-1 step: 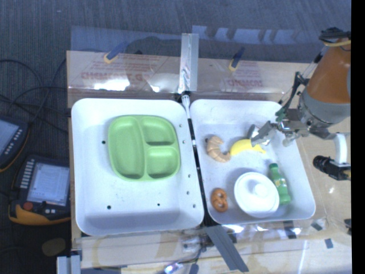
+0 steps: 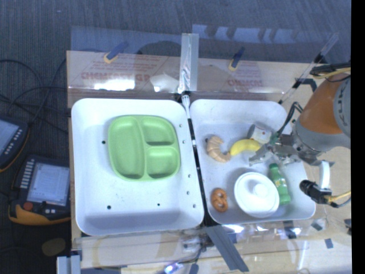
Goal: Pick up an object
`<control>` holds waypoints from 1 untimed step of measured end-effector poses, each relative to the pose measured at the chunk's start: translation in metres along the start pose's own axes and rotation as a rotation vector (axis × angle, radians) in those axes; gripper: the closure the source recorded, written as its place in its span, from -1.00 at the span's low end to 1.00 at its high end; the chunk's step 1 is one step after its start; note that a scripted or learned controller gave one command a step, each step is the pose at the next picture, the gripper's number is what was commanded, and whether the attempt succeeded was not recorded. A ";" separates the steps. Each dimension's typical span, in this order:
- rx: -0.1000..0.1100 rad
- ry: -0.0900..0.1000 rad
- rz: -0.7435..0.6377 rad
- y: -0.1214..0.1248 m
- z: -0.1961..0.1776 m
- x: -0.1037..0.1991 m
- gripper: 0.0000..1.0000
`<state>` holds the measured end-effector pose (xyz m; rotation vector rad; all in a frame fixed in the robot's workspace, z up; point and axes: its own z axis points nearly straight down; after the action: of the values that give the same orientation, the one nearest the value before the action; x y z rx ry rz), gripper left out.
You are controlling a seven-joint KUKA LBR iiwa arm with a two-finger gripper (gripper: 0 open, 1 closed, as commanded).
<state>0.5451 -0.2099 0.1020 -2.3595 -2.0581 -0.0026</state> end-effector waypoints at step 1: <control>-0.035 0.012 0.375 -0.014 0.005 0.003 -1.00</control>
<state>0.5317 -0.2050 0.0970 -2.7166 -1.5913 -0.0496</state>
